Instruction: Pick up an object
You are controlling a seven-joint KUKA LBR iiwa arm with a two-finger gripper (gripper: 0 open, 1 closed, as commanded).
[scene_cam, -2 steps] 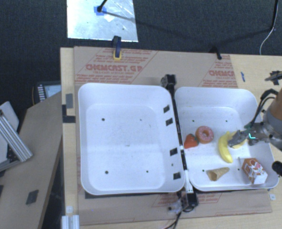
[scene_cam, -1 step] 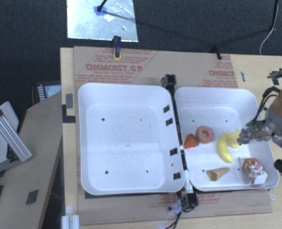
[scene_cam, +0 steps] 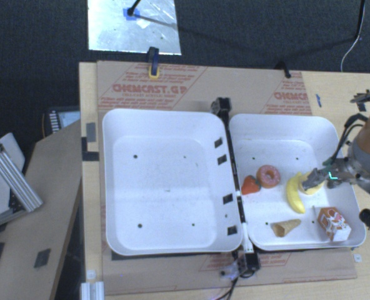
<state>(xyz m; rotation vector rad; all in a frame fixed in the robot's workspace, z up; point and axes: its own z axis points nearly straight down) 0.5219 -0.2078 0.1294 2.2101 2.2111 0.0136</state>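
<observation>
- We see a pale wooden surface (scene_cam: 88,105) covered by a brown printed cardboard sheet (scene_cam: 172,83), with two shallow white bins side by side on it.
- The left white plastic bin (scene_cam: 119,130) is the larger-looking one in this slanted view.
- The right white plastic bin (scene_cam: 285,133) carries all the small things, grouped in its near half.
- The grey arm (scene_cam: 369,149) reaches in from the right edge, over the right bin's right wall.
- The gripper (scene_cam: 311,181) sits low at the upper end of the yellow banana (scene_cam: 294,195), touching or just above it; we cannot tell how its jaws stand.
- The banana lies roughly upright in the view, between the doughnut and the carton.
- The small orange-and-white printed carton (scene_cam: 333,224) stands near the right bin's near right corner.
- The pink-iced ring doughnut (scene_cam: 269,176) lies left of the banana.
- The tan cone-shaped piece (scene_cam: 285,227) lies near the front wall, below the banana.
- The red strawberry (scene_cam: 250,185) lies just beside the doughnut, close to the left wall.
</observation>
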